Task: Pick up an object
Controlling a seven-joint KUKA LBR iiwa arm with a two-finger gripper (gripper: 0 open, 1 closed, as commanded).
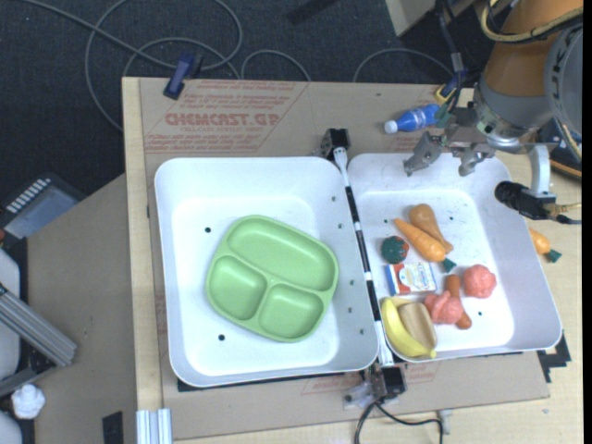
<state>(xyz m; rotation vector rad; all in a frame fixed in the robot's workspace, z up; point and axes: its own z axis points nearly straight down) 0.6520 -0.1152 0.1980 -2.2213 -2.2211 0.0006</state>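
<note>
**While the fingers hang spread, the food waits below**

Since the fingers [448, 156] stand spread and hold nothing, over the far rim of the right bin [546, 303], no grasp has begun. Nearest below them lies the carrot [422, 240], with a drumstick [430, 222] touching it; its long axis runs diagonally, tip toward the far left, thick end toward the near right. Further out sit a green ball [395, 248], a carton [418, 277], pink pieces [462, 294] and a banana [404, 330]. Crowding is the likely trouble: closing across the carrot could catch the drumstick too, or push both aside. The left bin [176, 276] holds a green tray [269, 277].
</note>
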